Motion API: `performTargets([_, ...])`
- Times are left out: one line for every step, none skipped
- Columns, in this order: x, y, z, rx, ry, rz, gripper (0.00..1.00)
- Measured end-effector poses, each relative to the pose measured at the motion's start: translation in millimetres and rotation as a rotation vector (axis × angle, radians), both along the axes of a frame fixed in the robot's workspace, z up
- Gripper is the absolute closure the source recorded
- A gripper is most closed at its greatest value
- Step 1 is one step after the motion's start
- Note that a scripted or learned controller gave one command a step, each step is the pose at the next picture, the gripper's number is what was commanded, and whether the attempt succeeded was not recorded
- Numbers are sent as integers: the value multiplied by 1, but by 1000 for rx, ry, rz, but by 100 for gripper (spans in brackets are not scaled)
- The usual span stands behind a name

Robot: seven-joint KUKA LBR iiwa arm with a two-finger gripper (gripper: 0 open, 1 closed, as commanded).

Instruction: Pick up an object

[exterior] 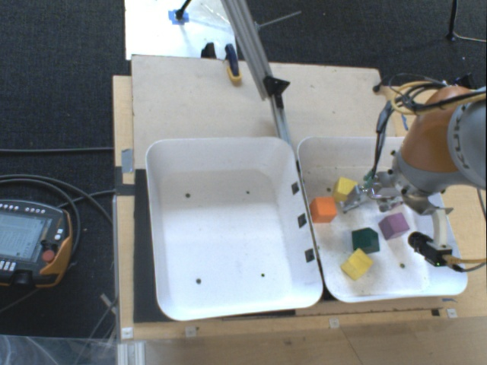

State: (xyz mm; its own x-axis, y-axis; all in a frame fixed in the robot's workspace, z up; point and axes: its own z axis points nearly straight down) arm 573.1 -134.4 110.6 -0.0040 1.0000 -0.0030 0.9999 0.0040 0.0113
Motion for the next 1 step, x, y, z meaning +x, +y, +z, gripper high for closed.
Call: performTargets([68,47,-19,3,2,8,0])
